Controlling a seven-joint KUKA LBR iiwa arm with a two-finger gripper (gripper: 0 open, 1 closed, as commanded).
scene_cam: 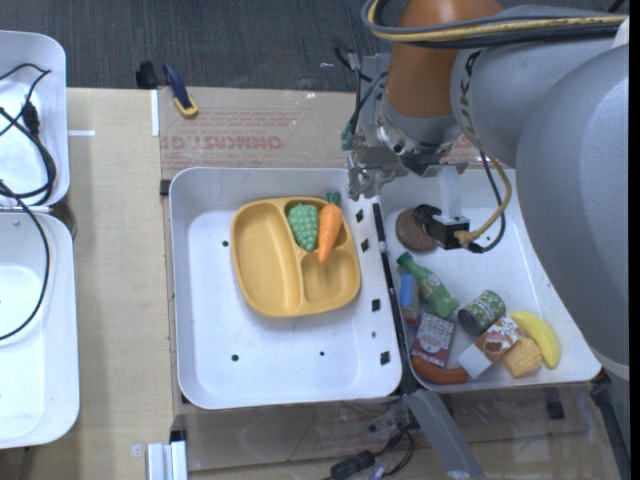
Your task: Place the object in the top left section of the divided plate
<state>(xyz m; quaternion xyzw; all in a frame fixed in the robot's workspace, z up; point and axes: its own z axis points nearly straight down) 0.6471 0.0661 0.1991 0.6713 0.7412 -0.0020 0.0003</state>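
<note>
The claw (362, 186) is hanging over the far rim where the two bins meet, just past the far right corner of the left bin (200, 368); whether it is released or clenched I cannot tell, and nothing is showing in its grip.

The carrot (329, 230) is lying just toward the near-left of the claw, very close, on the yellow divided plate (262, 268). Its long axis is running roughly from far to near, slightly tilted, with its green top pointing at the far edge and its tip reaching over the ridge toward the near right compartment. A green corn-like toy (302, 224) is lying beside it on the left, touching or nearly so. Both are sitting at the plate's far right, so the far left section is probably the target, and the carrot would need to travel leftward.

The plate is resting in the middle of the left bin. The right bin (560, 298) is holding a bottle (427, 281), a can (482, 310), a banana (538, 336) and other small toys. Both bins are standing on the wooden desk (110, 218), with grey floor beyond its far edge.
</note>
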